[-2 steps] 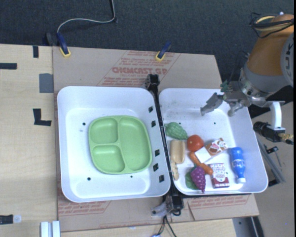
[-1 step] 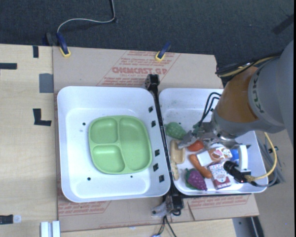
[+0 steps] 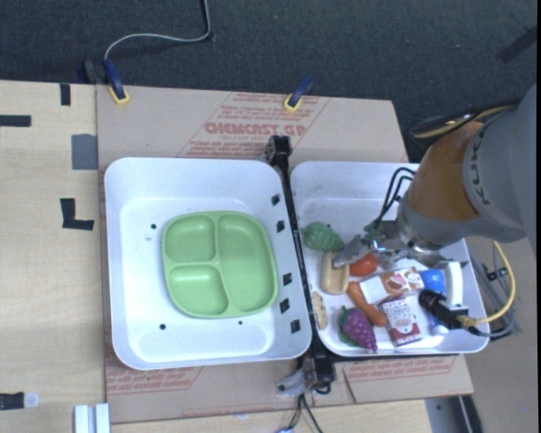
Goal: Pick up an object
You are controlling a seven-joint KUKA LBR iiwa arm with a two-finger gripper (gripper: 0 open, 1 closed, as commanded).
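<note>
Bench: your cardboard sheet [image 3: 252, 129] reads "CHEMCAST GP".
Carrot [image 3: 371, 312]: long axis slants toward lower right.
Gripper [image 3: 371, 249]: over toys; you cannot tell its grip.

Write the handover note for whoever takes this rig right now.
Gripper: low in the right bin, over the toy pile by the tomato; finger state unreadable, nothing seen held.
Things: broccoli, carrot, grapes and small packets in the right bin; green plate in the left bin.
Done: arm is down at the pile.
Left: grasp one object and lift it.
</note>
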